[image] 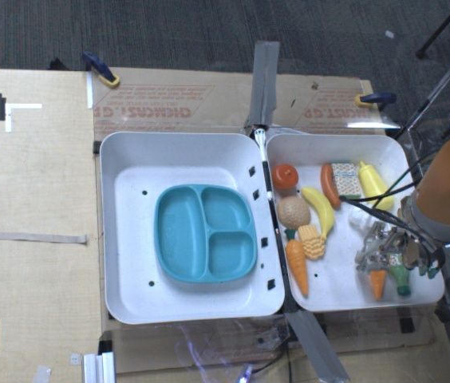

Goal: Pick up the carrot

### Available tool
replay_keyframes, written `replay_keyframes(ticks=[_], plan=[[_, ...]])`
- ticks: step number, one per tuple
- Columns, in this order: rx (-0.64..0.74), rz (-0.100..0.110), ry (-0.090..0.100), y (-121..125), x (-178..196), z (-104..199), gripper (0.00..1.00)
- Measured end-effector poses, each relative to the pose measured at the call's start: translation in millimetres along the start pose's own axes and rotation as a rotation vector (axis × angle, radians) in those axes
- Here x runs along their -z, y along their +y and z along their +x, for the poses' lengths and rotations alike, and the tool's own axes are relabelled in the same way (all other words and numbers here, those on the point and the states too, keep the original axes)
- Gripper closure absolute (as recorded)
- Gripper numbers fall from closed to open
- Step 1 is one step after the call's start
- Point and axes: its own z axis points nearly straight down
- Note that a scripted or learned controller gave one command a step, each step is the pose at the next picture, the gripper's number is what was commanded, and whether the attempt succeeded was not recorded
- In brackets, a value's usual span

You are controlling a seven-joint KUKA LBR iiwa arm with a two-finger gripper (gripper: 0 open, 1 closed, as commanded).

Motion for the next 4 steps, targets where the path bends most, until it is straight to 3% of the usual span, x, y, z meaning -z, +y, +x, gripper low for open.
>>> replay_keyframes(ticks=[1,2,3,4], plan=[[0.000,0.000,0.000,0.1,0.0,0.0,0.00],[0.001,0.001,-0.006,0.0,10.0,-2.8,1.00],[0.001,0.001,-0.006,0.1,10.0,-2.8,0.00],[0.002,0.002,-0.013,-0.2,20.0,-5.6,1.00]])
